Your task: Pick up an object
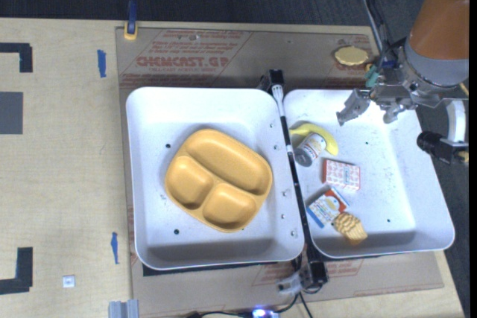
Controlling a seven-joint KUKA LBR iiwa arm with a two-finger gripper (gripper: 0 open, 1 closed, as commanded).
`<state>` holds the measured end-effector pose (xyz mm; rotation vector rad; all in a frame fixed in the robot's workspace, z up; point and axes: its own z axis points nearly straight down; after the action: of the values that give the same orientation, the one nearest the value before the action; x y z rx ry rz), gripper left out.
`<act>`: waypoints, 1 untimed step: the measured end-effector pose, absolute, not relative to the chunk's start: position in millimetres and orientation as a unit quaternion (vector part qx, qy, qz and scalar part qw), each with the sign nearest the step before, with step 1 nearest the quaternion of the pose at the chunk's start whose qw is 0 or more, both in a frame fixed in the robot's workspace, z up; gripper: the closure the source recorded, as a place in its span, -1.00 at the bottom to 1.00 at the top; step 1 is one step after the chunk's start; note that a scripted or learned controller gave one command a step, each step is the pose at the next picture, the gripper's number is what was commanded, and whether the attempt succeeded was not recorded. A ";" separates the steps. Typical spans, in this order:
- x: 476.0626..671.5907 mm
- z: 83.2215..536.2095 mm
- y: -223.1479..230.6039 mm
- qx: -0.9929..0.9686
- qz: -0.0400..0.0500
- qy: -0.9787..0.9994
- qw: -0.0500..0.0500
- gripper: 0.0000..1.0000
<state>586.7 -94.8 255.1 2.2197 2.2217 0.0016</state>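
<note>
The left bin (141, 160) holds a yellow three-compartment tray (216, 179). In the right bin (417, 190), a small can (306, 152) touches a banana (313, 135) at 9 o'clock; two cartons (341, 174) (326, 208) and a waffle-like snack (350, 227) lie toward 7 o'clock. The gripper (370, 106) hovers at 12 o'clock, fingers spread, holding nothing. Risk: the clustered items leave little finger clearance, so a descent may clip a neighbour or close on nothing.

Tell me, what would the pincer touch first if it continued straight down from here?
Probably the bare white floor of the right bin. The pincer hangs over its upper part, with the banana and can off to one side. Depth is hard to judge from this slanted view.
</note>
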 end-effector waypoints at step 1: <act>552.0 130.9 -129.4 0.708 0.000 0.707 0.000 -1.00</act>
<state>552.0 -129.4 130.9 2.2229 2.2203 0.0000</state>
